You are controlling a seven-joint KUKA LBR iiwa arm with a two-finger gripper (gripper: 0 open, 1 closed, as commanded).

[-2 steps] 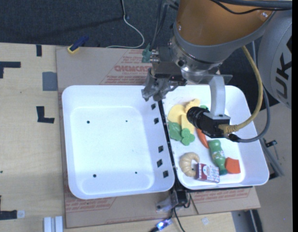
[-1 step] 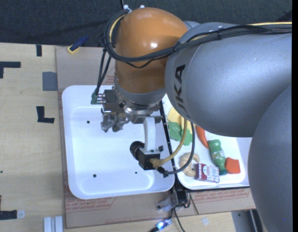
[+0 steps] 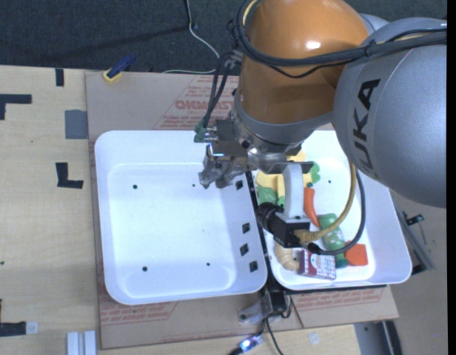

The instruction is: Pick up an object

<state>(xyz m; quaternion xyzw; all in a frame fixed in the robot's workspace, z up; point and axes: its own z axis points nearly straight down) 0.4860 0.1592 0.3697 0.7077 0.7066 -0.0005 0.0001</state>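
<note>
The grey arm [image 3: 394,102], with its orange band, is reaching in from the right and is covering much of the right bin [image 3: 385,231]. The hand [image 3: 217,170] is hanging over the left bin [image 3: 169,276], above that bin's far right corner and just beside the wall where the two bins are meeting. Whether the hand is open or closed cannot be told from this angle, and nothing is showing in its grasp. The candidate objects are all lying in the right bin, well below and to the right of the hand. A yellow piece [image 3: 269,180] is sitting near the dividing wall, with a green piece [image 3: 266,196] touching it on the near side. An orange carrot-shaped piece [image 3: 310,206] is lying lengthwise toward the bin's middle. A second green piece [image 3: 329,223] is lying just beyond its lower end. An orange block [image 3: 357,255] is resting near the front right of the bin. A red-and-white packet [image 3: 320,265] is lying against the front wall, and a tan object [image 3: 287,257] is sitting just beside it, partly hidden. Both bins are standing on a cardboard sheet [image 3: 146,106], which is lying on the wooden bench [image 3: 35,220]. A small blue-and-yellow item [image 3: 118,67] is lying at the sheet's far left corner
</note>
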